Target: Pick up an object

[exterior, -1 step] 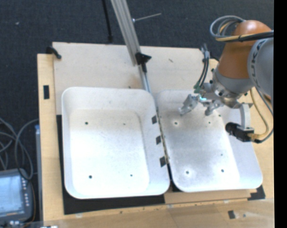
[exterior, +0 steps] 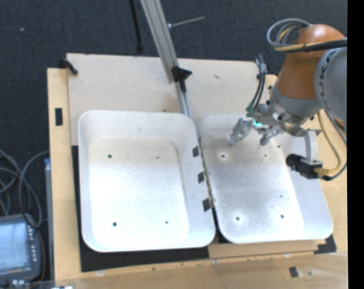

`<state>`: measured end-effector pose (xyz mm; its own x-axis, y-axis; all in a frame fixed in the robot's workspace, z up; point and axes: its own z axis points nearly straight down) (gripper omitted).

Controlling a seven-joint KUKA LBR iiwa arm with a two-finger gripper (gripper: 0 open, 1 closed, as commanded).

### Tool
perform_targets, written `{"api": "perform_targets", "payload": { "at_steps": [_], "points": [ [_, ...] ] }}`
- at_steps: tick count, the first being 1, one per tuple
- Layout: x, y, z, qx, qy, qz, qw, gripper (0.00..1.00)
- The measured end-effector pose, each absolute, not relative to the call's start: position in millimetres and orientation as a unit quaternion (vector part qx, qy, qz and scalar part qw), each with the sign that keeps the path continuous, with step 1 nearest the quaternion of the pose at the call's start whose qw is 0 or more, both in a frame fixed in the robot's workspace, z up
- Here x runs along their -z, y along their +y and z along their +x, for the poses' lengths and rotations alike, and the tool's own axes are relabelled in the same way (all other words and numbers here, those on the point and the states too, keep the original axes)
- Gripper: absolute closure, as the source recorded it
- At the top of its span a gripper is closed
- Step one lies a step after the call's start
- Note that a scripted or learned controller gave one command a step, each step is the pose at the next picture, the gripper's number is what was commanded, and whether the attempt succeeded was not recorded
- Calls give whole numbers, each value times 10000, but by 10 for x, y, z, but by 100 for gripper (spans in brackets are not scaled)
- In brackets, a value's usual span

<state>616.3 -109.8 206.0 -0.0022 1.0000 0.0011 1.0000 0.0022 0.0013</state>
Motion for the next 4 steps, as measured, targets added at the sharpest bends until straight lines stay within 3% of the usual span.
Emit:
{"api": "perform_targets", "payload": {
  "at_steps": [2,3,4],
  "points": [
    [-1006,-1083,6050,23,7060,7082,-7,0],
    [-1152,-1081,6075,-19,7040,7102,13,100],
    [-1596,-1089,6046,-18,7043,7098,20,100]
  ]
}}
